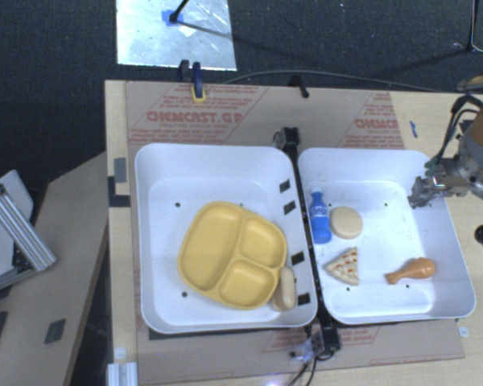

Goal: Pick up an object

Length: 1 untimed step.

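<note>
Nearest the lower edge of the view, a small beige bread roll (286, 288) lay in the left bin (157, 215), touching the near right corner of a yellow divided plate (233, 253) that sat tilted in the middle of that bin. Beside it, across the black divider, the right bin (447, 304) held four items. A pizza slice (344, 265) lay near the front, left of centre, and a brown drumstick (411, 271) lay apart from it toward the right wall. Farther back, a blue bottle (319, 216) stood along the left wall, with a round beige cookie (346, 222) just beside it on the right. At the far right rim of the right bin, the gripper (423, 190) hung over the edge, apart from all four items; whether its jaws were spread or pressed together could not be told. Beyond the bins lay brown printed cardboard (217, 115), and farther still a silver sheet (175, 22) on the dark floor.
</note>
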{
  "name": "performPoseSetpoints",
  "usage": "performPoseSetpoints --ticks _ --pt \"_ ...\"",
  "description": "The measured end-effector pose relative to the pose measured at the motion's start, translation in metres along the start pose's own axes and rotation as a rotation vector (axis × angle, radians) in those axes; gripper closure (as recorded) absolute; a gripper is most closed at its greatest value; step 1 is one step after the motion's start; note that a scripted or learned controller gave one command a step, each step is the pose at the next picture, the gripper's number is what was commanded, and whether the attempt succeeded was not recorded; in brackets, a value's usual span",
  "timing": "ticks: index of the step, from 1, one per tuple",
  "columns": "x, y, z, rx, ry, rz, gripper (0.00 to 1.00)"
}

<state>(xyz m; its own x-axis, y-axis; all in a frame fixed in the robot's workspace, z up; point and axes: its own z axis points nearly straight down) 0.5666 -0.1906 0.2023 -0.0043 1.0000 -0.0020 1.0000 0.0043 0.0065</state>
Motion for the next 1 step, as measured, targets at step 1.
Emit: performPoseSetpoints --ticks 1 --pt "0.0035 0.0065 -0.0453 0.0 0.0 -0.001 1.0"
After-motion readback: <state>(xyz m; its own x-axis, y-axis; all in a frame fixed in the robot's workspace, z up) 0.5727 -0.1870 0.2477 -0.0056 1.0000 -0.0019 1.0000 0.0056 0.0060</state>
